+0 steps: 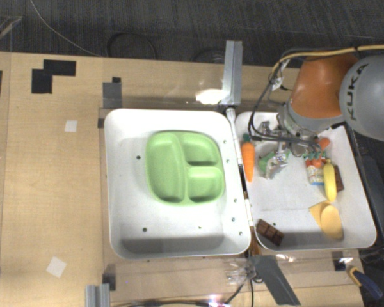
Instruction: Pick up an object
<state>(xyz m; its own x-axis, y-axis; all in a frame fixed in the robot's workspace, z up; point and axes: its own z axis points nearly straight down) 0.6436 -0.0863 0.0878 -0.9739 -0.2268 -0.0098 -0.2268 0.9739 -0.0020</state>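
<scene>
Inspector: In the right bin (pixel 358 226), the arm (pixel 345 88) reaches down from the right edge, orange band above the wrist, with the gripper (pixel 283 153) low over the bin's upper left part.

Clerk: State of the jaws?

Inspector: Cannot tell; the wrist hides them from above. A small green and silver item (pixel 271 165) lies directly under the gripper, but whether it is gripped is not visible.

Clerk: Other contents of that bin?

Inspector: A carrot (pixel 248 160) lies along the left wall, just beside the gripper. A yellow banana (pixel 330 181) lies to the right, with a small red and white item (pixel 315 170) touching its left side. A yellow lemon-like piece (pixel 329 219) sits near the lower right corner. A brown chocolate bar (pixel 269 233) rests at the lower left corner, tilted.

Clerk: And the left bin (pixel 121 229)?

Inspector: One green divided plate (pixel 182 166), three compartments, lying flat near the middle, well apart from the arm
</scene>
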